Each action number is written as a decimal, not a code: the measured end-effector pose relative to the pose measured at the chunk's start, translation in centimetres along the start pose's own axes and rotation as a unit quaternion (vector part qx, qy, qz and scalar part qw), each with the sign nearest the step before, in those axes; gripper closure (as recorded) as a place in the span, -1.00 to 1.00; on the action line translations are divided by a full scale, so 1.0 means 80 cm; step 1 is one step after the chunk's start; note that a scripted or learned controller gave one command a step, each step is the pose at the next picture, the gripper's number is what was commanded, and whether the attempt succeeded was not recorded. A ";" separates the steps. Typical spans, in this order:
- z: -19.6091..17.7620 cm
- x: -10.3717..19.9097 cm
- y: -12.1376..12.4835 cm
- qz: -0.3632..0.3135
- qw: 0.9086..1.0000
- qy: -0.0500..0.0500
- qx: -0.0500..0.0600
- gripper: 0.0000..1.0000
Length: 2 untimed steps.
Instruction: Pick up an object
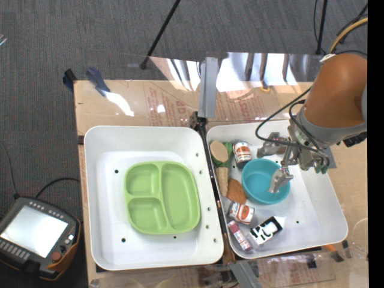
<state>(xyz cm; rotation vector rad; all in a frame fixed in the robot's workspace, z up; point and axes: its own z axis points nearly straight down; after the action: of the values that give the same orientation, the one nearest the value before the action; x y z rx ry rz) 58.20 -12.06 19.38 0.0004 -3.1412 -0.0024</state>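
Observation:
My gripper (280,181) hangs over the right side of a blue bowl (259,183) in the right bin (324,215), its tip reaching down to the bowl's rim. The grey wrist and orange band sit above it at the right. Around the bowl lie a small red-and-white can (242,153), a second can on its side (242,212), a round tan piece (219,153), a brown wedge (236,191), a black-and-white packet (267,229) and a reddish wrapper (240,236). Nothing shows held in the gripper.
A green divided plate (162,197) lies in the left bin (102,161). The two bins meet at a ridge (211,185). A handheld pendant (37,234) sits at the lower left, off the bench. Bare bin floor lies right of the bowl.

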 end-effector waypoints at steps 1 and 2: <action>0.100 -0.009 0.030 0.080 0.997 -0.016 0.002 -1.00; 0.109 -0.025 0.037 0.122 0.992 -0.009 0.003 -1.00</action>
<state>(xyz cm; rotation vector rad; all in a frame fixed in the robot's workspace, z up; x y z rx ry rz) 60.19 -9.09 10.64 -0.3853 -3.1352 0.0065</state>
